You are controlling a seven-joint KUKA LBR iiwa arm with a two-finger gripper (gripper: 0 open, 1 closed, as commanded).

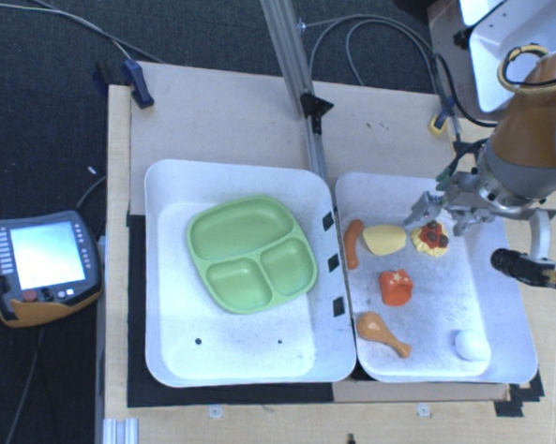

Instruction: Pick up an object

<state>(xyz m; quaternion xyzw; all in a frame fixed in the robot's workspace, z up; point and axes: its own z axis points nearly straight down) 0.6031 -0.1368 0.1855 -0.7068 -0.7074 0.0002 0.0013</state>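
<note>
Nothing is lifted yet: the arm's jaws point(435, 219), spread apart, hang just above a small red-and-yellow toy food piece point(432, 240) lying directly beneath them; closing and lifting remain.

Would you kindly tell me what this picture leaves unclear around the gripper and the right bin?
- Gripper: the wrist above blocks its fingers in the camera view.
- Yellow and red item: partly under the gripper; too small to identify; contact unclear.
- Arm: cut off by the top right edge.
</note>
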